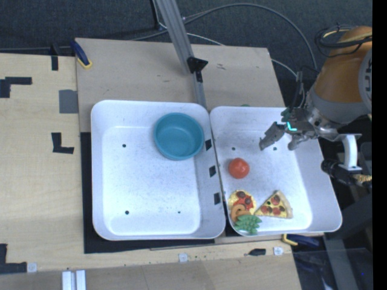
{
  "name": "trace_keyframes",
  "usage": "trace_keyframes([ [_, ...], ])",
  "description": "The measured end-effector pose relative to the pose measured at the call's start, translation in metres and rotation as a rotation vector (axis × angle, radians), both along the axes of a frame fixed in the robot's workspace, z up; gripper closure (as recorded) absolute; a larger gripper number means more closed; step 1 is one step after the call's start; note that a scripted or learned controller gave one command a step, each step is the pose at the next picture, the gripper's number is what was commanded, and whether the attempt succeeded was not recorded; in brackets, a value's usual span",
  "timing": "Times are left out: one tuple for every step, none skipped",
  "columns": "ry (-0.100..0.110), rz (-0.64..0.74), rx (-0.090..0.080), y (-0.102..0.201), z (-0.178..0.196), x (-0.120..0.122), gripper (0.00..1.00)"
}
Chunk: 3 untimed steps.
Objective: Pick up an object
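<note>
A red tomato lies near the left side of the right bin. Two pizza slices rest at that bin's front: one with green leaves and one triangular slice. A blue bowl sits at the back of the left bin. My gripper hangs over the back of the right bin, up and to the right of the tomato. Its two fingers stand apart with nothing between them.
A grey metal pole slants down from the top to the seam between the bins. Cables loop behind the right bin. The arm's orange band fills the upper right.
</note>
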<state>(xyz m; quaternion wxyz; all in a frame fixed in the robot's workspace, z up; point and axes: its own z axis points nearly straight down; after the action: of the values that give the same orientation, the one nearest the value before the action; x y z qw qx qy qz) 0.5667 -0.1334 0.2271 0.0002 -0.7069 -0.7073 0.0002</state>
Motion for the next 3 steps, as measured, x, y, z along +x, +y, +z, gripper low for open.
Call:
trace_keyframes([
  [0.0, 0.0, 0.0, 0.0, 0.0, 0.0, 0.0],
  [0.005, 0.001, 0.001, 0.008, -0.06, 0.001, 0.0],
  [-0.009, 0.0, 0.0, 0.003, -0.099, 0.008, 0.0],
])
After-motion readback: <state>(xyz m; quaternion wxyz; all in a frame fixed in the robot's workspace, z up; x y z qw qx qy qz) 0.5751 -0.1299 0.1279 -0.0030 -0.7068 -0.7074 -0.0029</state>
